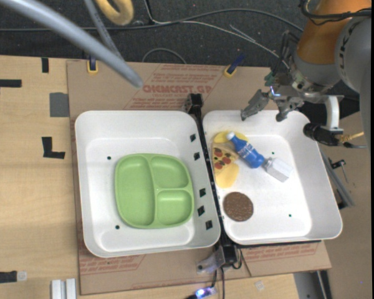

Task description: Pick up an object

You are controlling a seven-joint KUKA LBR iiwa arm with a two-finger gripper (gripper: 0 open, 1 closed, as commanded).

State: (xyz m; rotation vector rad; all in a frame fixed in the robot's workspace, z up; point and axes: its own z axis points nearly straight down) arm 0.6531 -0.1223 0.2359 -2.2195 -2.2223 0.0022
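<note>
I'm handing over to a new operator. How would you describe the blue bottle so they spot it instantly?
Look in the right-hand white bin, in its upper left part. The small blue plastic bottle lies on its side there, slanting down to the right, beside the yellow toys. It is the one blue item, unlike the round brown disc below.

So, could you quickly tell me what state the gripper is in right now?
Gripper: open, holding nothing, above the right bin's far edge.

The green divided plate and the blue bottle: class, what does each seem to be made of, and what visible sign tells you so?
Green divided plate: probably moulded plastic, smooth and matte; uniform colour, rounded compartment ridges. Blue bottle: likely plastic, slightly glossy, with a pale highlight along its body.
</note>
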